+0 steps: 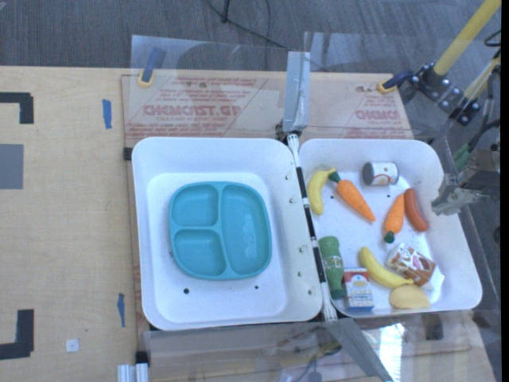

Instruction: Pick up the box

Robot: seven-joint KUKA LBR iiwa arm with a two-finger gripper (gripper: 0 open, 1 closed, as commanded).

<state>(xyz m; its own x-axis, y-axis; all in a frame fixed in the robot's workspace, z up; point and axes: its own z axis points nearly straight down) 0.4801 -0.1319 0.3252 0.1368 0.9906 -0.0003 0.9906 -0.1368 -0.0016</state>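
Note:
The box point(359, 290) is a small red, white and blue carton. It lies flat near the front edge of the right bin point(457, 281), between a green bottle point(331, 266) and a yellow banana point(382, 270). A grey part that looks like my gripper point(452, 197) hangs over the right rim of that bin, well to the right of the box and further back. Nothing shows beneath or within it.
The right bin also holds a second banana point(317, 190), two carrots point(353, 200) point(394, 216), a small can point(380, 173), a sausage point(416, 209), a snack packet point(411, 263) and a yellow lemon-like piece point(409, 297). A teal divided plate point(220, 231) sits in the left bin point(151, 213).

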